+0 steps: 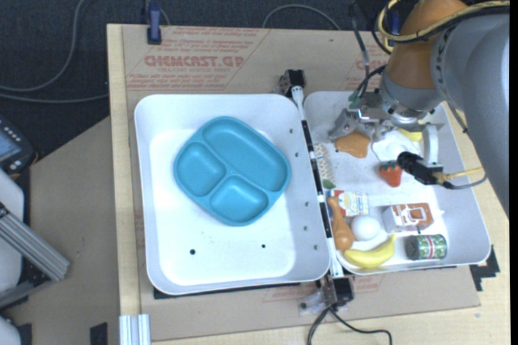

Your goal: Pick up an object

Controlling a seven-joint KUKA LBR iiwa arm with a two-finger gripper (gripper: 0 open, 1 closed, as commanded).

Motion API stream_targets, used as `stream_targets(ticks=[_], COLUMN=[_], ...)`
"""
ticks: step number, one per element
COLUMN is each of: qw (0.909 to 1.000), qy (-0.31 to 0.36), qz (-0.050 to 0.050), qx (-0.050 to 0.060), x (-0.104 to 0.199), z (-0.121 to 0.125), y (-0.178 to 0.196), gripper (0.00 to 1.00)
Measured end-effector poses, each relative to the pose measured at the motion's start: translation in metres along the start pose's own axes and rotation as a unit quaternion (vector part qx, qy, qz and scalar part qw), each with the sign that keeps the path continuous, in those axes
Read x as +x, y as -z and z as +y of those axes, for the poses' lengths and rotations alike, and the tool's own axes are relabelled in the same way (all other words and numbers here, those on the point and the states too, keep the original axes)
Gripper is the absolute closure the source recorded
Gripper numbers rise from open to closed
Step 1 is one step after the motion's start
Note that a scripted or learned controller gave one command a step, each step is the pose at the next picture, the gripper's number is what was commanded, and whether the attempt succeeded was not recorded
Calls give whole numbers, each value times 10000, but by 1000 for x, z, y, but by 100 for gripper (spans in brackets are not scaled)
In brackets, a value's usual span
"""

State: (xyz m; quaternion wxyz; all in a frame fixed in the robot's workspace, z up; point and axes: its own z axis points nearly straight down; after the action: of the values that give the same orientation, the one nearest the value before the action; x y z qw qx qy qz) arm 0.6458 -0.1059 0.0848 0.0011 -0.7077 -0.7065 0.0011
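Nothing is lifted yet: the tool hangs low at twelve o'clock in the right bin, just above a tan bread-like piece, its grip state impossible to tell, so the grasp remains.

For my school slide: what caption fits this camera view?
Robot gripper over toy food in the right bin; blue divided plate in the left bin.

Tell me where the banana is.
The banana lies at the near edge of the right bin, just below the white egg and left of the green can.
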Motion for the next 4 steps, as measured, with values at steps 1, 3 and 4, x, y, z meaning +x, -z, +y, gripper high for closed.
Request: stream_targets(ticks=[1,3,4], qw=[10000,10000,10000], qy=[8,12,4], qz=[-4,0,3], qx=[-38,-27,-1], x=[1,4,-3], z=[3,15,-1], y=[12,-1,0], gripper=[100,0,0])
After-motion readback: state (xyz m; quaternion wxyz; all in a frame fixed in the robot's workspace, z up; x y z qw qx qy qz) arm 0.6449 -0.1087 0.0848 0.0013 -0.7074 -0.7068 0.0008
